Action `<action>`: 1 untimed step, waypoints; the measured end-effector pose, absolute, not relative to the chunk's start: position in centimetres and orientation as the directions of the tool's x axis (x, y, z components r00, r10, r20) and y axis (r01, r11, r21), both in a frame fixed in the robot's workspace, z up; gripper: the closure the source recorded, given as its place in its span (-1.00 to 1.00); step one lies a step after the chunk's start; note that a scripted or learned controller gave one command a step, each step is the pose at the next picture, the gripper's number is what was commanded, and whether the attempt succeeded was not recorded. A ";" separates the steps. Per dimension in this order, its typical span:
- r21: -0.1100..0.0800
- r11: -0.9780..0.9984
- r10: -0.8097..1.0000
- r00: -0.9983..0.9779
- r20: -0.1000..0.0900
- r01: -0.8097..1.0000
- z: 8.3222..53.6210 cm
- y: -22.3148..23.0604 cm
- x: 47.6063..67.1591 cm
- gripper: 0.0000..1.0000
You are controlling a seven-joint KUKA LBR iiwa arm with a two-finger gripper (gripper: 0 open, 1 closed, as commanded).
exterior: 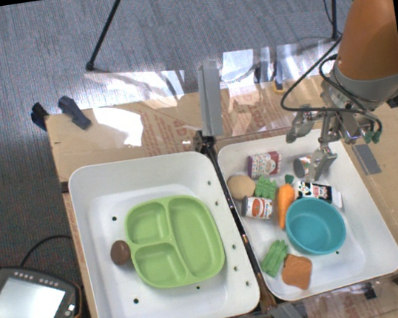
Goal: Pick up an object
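Orange wedge (298, 271) at bin front; milk carton (316, 191) sits directly below my jaws (321, 163), which I read open, empty.

- No lettering can be read anywhere.
- Red can (263, 164), left of the gripper (318, 165): a pale label, its print blurred.
- Second small can (258, 207), lower left of the gripper: a white label with a red mark, illegible.
- Black-and-white carton (316, 191), just below the gripper: patches, no words discernible.
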State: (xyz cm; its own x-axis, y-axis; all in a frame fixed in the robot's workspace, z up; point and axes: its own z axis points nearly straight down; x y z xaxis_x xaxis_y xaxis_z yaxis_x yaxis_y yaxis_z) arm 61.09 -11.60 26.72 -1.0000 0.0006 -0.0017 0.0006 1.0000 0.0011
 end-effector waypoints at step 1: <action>0.000 0.997 -0.072 -0.997 -0.012 -0.072 9.3 -10.5 60.7 -1.00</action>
